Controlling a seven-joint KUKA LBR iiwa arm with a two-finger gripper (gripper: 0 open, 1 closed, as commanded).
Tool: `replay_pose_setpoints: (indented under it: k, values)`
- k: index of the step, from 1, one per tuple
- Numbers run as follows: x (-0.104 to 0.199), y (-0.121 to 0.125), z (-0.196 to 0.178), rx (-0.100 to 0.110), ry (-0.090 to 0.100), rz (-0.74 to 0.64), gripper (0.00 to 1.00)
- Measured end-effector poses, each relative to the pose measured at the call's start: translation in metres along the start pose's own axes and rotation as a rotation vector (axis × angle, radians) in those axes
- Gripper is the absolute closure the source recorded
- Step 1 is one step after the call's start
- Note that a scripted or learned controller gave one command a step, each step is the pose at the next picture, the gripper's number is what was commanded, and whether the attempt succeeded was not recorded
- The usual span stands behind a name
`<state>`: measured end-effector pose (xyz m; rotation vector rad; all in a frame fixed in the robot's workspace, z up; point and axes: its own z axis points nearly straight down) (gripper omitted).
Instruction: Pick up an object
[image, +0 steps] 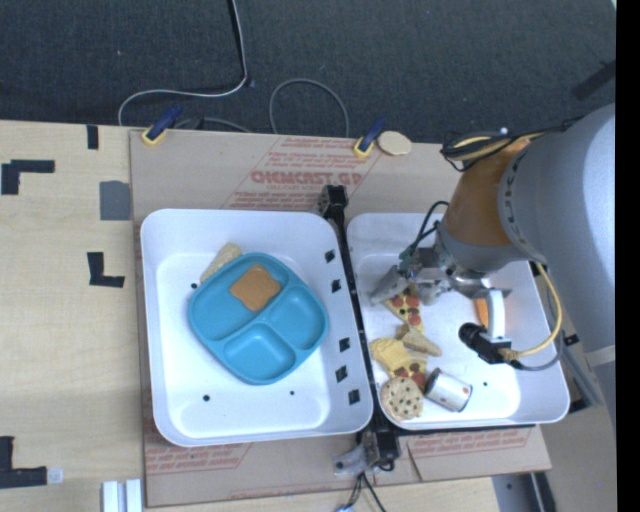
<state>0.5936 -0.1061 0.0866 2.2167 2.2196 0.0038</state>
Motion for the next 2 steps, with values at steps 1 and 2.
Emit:
replay_pose_setpoints:
  k: [1,2]
  values:
    - [0.004,-0.006,0.0,-0.001,-0.002,0.0,0.0]
    - [0.004,-0.006,-0.01,-0.001,-0.001,0.0,1.0]
